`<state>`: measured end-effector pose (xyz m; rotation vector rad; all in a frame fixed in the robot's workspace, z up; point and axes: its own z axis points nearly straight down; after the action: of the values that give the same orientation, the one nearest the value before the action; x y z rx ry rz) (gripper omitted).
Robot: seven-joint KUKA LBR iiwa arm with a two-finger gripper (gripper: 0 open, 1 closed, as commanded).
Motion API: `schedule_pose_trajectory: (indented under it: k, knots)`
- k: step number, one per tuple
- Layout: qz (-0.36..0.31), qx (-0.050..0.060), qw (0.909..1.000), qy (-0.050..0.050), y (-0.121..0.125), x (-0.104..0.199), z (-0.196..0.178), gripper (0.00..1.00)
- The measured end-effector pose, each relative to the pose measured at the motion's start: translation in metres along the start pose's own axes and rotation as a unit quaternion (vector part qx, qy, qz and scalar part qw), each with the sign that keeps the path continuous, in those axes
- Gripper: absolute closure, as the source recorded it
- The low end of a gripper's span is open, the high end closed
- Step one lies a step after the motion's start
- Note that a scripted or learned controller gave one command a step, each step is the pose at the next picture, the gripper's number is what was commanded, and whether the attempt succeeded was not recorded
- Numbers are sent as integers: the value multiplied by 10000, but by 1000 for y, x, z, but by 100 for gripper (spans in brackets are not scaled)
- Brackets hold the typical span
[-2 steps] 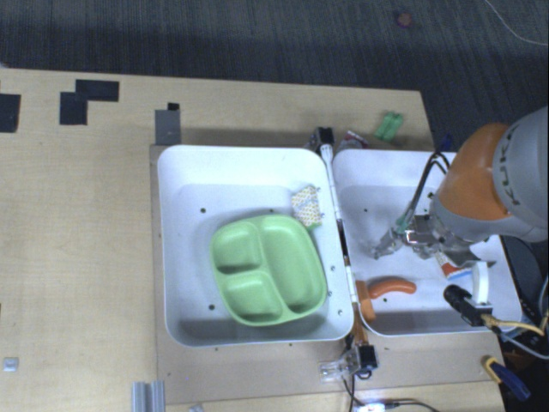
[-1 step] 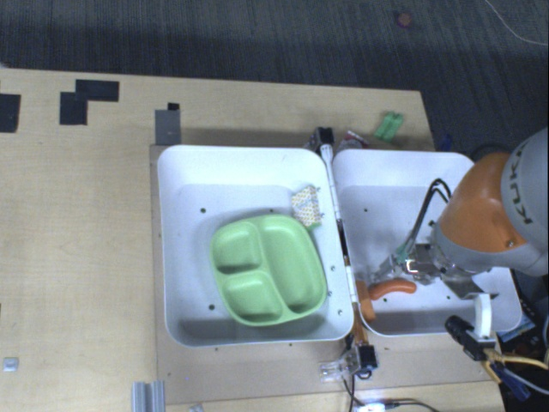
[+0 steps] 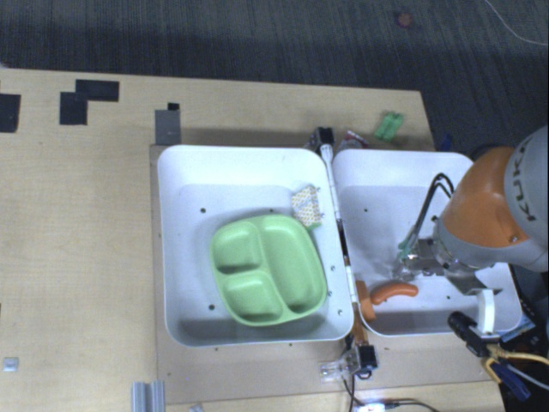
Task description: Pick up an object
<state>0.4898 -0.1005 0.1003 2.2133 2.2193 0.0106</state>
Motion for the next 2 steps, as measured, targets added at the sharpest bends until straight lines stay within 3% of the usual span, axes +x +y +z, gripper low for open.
schedule_pose_trajectory:
  k: [1, 2]
  knots:
    - [7, 35, 10000, -3, 10, -66, -21, 100]
    - [-12, -4, 10000, -1, 104, -29, 14, 100]
